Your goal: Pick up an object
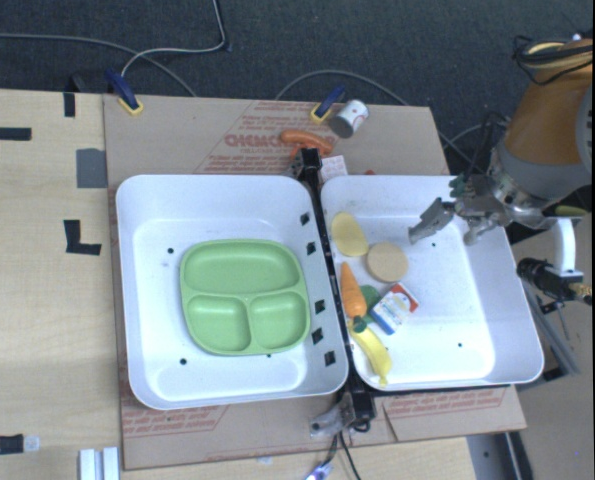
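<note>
- My gripper [449, 219] hangs over the right bin [497, 298], upper part, fingers spread apart w/ nothing between them.
- Step in hand, I reckon: choose one item & line up above it before dropping.
- Best bet looks like the tan round disc [387, 263]: it lies flat w/ bare floor on its right side, so fingers can straddle it.
- Disc sits just down-left of my fingertips, near but not touching.
- Pale yellow piece [349, 235] is beside it, by the divider.
- Carrot [352, 291], small carton [394, 308] & banana [372, 351] crowd lower-left; risky for a clean close.
- Green divided plate [245, 297] is in the left bin [147, 268], well apart.
</note>
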Robot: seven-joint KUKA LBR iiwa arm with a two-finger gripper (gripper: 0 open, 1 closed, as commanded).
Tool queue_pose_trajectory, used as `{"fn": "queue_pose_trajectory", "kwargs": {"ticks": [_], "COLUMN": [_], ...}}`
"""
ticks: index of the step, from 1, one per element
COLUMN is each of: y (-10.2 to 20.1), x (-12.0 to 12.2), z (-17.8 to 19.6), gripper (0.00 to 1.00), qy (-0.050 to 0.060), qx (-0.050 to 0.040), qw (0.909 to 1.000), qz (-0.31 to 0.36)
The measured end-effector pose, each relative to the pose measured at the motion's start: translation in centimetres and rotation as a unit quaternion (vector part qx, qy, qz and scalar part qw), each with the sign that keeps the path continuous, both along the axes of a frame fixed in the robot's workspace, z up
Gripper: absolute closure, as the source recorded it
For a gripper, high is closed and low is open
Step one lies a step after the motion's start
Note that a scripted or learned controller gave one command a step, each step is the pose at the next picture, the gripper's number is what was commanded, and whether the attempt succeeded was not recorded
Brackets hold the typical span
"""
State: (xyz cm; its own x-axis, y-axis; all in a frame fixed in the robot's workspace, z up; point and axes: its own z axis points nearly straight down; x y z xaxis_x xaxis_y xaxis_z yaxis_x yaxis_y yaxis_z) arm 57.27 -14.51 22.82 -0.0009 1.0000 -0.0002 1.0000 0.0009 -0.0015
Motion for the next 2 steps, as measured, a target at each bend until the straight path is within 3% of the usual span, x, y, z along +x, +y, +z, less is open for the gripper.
{"fn": "queue_pose_trajectory", "kwargs": {"ticks": [1,2], "y": [1.87,1.83], "x": [1.79,1.78], "z": [-14.15,-13.16], "gripper": [0.00,1.00], "qy": [-0.003,-0.003], "qx": [0.0003,-0.0004], "qw": [1.0000,1.0000], "qz": [0.001,0.000]}}
